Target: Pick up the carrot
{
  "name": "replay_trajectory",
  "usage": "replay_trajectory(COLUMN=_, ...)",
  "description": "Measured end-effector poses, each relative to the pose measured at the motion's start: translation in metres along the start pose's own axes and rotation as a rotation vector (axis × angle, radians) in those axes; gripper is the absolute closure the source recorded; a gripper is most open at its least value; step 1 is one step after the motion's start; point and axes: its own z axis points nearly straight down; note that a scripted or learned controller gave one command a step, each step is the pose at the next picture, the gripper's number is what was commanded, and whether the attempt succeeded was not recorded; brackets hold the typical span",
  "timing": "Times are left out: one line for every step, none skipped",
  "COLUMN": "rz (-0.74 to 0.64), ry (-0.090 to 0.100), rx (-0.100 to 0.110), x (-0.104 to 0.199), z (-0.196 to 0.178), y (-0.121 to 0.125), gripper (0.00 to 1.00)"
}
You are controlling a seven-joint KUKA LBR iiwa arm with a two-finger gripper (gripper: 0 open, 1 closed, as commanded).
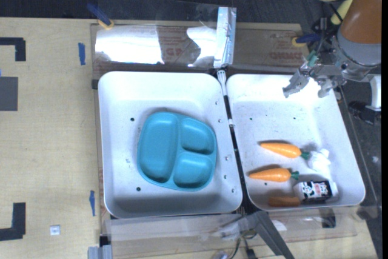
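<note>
You were at the approach step, nothing picked yet. The gripper [308, 83] hung over the far edge of the right bin [273, 100], fingers apart w/ nothing between them and touching nothing. Two carrots lay in that bin's near half: one carrot [280, 149] farther back, a second carrot [269, 174] nearer you, a small bottle [315, 189] just right of it. Next move, I'd judge: bring the claw toward the near side, centre over one carrot, descend, close.

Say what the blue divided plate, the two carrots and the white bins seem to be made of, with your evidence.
Blue plate: probably moulded plastic, matte, uniform colour, rounded compartments.
Carrots: likely toy plastic, smooth orange with a slight sheen, pale green tops.
White bins: apparently plastic, glossy, with bright reflections near the rims.
</note>
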Motion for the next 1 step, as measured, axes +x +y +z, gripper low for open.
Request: replay_trajectory(rz=-0.077, ry=0.0, rx=0.004, x=-0.005, z=0.0799, y=-0.0626, gripper=0.0)
